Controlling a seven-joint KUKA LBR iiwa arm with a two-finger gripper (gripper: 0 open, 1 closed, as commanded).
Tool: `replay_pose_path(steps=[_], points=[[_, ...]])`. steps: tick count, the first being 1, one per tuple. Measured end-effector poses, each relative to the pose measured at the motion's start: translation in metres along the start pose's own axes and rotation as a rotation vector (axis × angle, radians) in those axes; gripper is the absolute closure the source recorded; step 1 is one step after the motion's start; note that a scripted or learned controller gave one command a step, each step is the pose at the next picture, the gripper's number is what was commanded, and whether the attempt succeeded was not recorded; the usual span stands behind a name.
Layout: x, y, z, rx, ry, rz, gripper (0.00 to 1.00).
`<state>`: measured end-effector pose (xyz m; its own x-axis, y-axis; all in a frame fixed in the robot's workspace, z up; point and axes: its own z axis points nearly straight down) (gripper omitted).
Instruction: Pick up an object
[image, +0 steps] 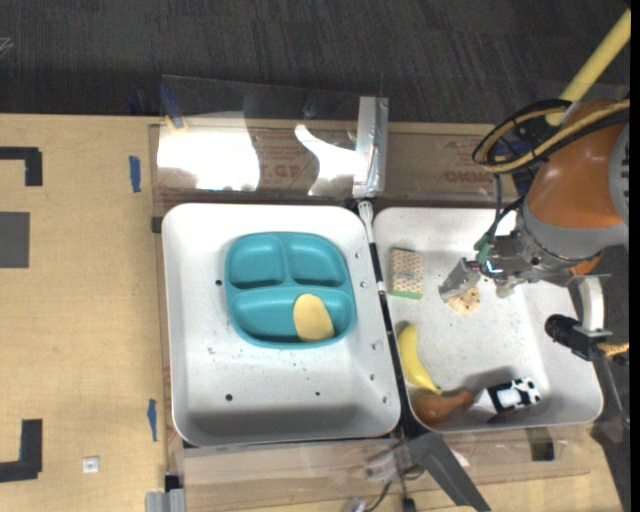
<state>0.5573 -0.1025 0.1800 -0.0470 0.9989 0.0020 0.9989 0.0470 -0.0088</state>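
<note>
Grey-fingered, my pincer (468, 283) hangs in the right bin (560, 225), spread open just above a small tan block (464, 299), left of the banana (414, 360).

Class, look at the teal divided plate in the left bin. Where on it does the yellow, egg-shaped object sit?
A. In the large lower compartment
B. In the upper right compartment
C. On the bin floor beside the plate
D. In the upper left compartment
A: the yellow object lies in the large lower compartment of the teal plate, toward its right side.
</note>
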Motion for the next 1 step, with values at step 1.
replay_pose_path(steps=[1], points=[[-0.0016, 0.0016, 0.0924, -0.016, -0.002, 0.087, 0.0]])
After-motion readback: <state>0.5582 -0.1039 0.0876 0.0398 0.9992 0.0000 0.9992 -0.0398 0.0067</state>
